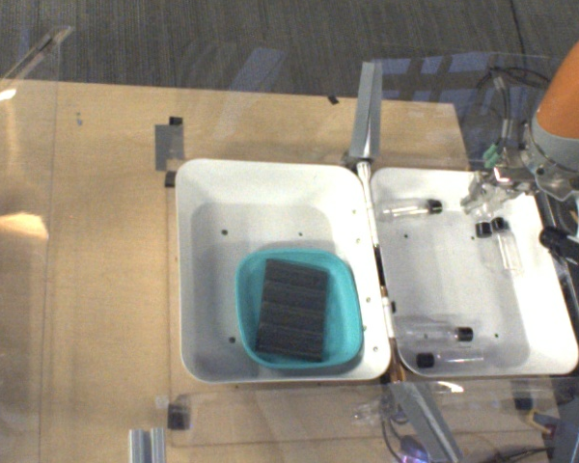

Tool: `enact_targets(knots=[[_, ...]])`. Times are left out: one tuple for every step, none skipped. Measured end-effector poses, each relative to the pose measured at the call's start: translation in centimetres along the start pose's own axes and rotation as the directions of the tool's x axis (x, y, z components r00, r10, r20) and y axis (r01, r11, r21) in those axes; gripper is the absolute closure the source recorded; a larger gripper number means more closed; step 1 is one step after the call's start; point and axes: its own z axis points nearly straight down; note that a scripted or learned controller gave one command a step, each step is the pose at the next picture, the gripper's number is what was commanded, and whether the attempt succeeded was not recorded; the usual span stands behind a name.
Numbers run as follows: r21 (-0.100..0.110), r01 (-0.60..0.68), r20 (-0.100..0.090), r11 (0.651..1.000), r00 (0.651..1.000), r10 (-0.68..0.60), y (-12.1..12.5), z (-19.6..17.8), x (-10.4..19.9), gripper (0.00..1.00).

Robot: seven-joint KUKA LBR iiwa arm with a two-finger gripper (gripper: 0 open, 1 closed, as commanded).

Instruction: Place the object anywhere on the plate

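My arm [571, 99] enters at the upper right of the frame, and the frame edge cuts it off, so I see little more than the orange band and the grey wrist below it. My jaws hang over the upper right corner of the right bin [550, 340], lost in a tangle of pale metal, cables and glare. I cannot tell whether they are spread or pressed together, or whether anything sits between them.

The dark ridged block [293, 309] lies flat on the teal plate [344, 302], in the lower middle of the left bin [201, 258]. It is within the plate's rim and slightly tilted from the bin's sides. The plate's lower edge lies close to the bin's lower wall, with bare white floor above it and to its left.

In the right bin are several clear vials with black caps, hard to make out against the white. One vial [411, 207] lies at the upper left, another [507, 252] below my wrist, and two [446, 335] lie near the lower wall. The middle of that bin is open floor. Both bins touch along a narrow seam at mid-frame, and the desk [87, 287] stretches bare to the left under a reflective sheet.
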Motion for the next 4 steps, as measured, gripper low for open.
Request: enact_targets(knots=[[0.005,0.071,-0.002,0.997,0.997,-0.071,-5.4,4.1,8.7,1.0],[0.003,0.072,-0.002,0.997,0.997,-0.072,-11.0,1.2,13.5,1.0],[0.001,0.229,-0.003,0.973,0.973,-0.229,-8.9,-2.3,20.4,1.0],[0.002,0.403,-0.004,0.915,0.915,-0.403,-10.0,1.3,22.6,1.0]])
